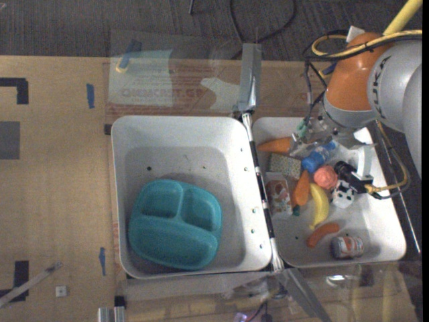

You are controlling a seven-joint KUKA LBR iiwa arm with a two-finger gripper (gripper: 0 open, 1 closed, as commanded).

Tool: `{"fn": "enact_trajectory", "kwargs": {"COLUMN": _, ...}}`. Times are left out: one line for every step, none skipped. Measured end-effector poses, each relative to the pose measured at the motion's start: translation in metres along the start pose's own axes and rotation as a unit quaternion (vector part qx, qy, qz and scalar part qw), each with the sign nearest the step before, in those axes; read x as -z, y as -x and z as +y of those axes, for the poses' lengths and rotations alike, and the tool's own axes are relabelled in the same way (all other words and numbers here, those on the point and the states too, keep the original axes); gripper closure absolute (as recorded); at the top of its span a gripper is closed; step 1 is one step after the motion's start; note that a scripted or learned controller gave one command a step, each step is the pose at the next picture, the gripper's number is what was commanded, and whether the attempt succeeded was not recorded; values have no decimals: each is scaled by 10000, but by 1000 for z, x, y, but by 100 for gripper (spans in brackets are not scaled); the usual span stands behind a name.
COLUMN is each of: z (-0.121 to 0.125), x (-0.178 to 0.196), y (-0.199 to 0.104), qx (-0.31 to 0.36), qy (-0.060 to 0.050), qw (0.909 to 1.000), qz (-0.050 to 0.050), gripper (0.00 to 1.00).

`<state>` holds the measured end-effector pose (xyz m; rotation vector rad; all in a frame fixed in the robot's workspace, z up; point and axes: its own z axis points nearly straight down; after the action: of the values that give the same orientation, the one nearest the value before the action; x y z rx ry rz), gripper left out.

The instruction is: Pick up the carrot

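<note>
Near edge of right white bin (392, 243): small grey-and-red can (347, 246) lying on its side, short orange-red sausage-shaped piece (324, 233) just left of it. Further in: yellow plastic banana (320, 204), a black-and-white cow-patterned block (344, 195) to its right, a brown printed packet (278, 196) to its left by the bin wall. An orange tapered piece (302, 188) stands between packet and banana, a pink round ball (325, 177) beside its top. A speckled beige sponge-like block (285, 164) sits behind the packet.

Left white bin (127, 146): teal plastic divided tray (175, 224) in the near-left part.

Task item: long orange carrot (275, 145) lies flat at the far-left corner of the right bin, tip pointing left towards the divider.

Claw (310, 138) hangs just right of the carrot's thick end, above a blue bottle-like object (315, 160). Cannot tell whether it's spread or closed, and cannot tell if it touches the carrot. Grey arm with orange band (352, 79) comes in from the right over the far side of the right bin.

Both bins sit on a tan cardboard-covered counter (53, 180) with blue tape marks.
</note>
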<state>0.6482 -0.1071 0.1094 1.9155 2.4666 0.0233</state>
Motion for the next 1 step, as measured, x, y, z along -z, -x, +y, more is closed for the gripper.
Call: {"fn": "enact_trajectory", "kwargs": {"z": 0, "x": 1, "y": 0, "qx": -3, "qy": 11, "qw": 10000, "qz": -3, "gripper": 0}}
